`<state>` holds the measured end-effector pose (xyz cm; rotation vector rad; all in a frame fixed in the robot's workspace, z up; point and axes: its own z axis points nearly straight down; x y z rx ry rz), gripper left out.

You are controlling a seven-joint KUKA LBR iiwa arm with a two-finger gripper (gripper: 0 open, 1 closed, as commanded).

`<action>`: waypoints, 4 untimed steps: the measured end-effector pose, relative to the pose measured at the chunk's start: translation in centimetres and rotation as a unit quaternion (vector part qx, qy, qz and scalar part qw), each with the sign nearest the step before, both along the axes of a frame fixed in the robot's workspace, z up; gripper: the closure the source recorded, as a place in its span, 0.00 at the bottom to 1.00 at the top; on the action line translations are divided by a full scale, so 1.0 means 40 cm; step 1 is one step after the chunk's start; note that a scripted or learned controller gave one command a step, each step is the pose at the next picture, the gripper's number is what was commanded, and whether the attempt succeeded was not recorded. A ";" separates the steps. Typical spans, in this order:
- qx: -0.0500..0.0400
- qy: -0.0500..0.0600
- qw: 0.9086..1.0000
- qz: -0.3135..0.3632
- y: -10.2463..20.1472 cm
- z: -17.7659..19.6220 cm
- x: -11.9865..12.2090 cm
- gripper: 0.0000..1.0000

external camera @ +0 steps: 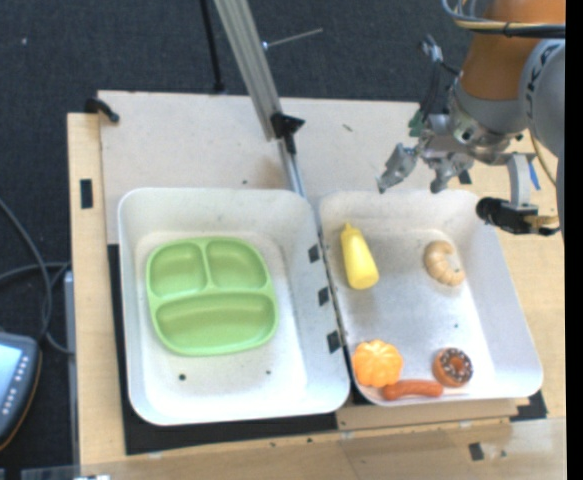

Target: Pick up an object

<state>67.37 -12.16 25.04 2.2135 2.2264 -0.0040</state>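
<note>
The right bin holds a yellow squash-like toy at its upper left, a tan croissant at upper right, an orange pumpkin, a small carrot and a chocolate donut along the front. My gripper hangs above the bin's back rim, well clear of the toys, open with nothing between its fingers.
The left bin carries a green divided plate. A slanted aluminium post rises behind the bins. A dark tablet sits off the bench at the lower left.
</note>
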 end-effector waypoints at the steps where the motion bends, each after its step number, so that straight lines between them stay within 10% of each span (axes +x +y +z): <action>1: 0.001 0.003 1.000 -0.004 -0.103 -0.385 -0.033 0.00; 3: 0.006 0.000 1.000 -0.001 -0.257 -0.369 -0.344 0.00; 4: 0.003 -0.001 1.000 0.001 -0.099 -0.374 -0.310 0.00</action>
